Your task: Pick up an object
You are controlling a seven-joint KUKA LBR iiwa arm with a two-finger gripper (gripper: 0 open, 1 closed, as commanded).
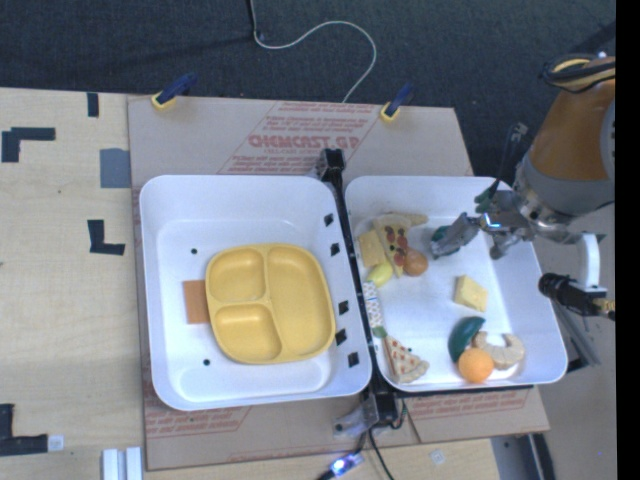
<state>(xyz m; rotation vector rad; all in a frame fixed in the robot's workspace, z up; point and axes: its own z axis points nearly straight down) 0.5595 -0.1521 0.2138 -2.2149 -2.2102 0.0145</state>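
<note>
My gripper (475, 242) hangs over the upper right part of the right bin (520, 298). Its two fingers stand apart and open, with nothing between them. One dark finger (451, 238) points left toward a pizza slice (396, 229) and a small reddish-brown piece (414, 263). A pale yellow cheese wedge (470, 293) lies just below the gripper, apart from it. Near the bin's front lie a green item (463, 335), an orange (476, 366), a beige mushroom (506, 348) and a second pizza slice (404, 360).
The left bin (170, 218) holds a yellow divided plate (270, 301) and a brown card (194, 301). A yellow block (373, 248) and a lemon-like piece (382, 274) sit by the right bin's left wall. The arm's orange band (575, 133) is at the far right.
</note>
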